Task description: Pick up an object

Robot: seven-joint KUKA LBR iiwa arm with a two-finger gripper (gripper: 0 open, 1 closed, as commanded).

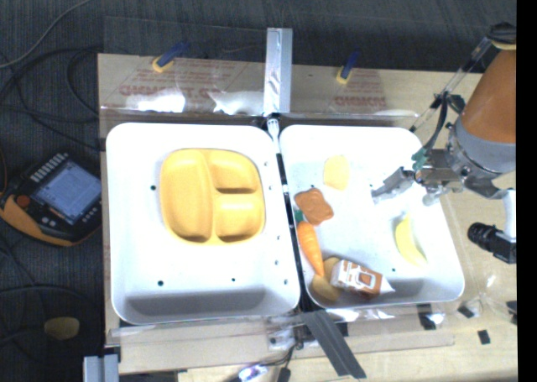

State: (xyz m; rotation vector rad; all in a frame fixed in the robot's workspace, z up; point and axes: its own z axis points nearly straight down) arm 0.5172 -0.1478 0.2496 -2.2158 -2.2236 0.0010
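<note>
The gripper [409, 185] is hovering over the right bin [369, 138] — fingers spread, holding nothing — approaching; next it needs lowering onto a piece, perhaps the banana slice [409, 240] nearby.

One camera is fixed above the bench [117, 70] and looks down at a slant, from some way off. It takes in both white bins [117, 204] whole; the arm [495, 112] enters from right, probably cut by the frame edge
</note>
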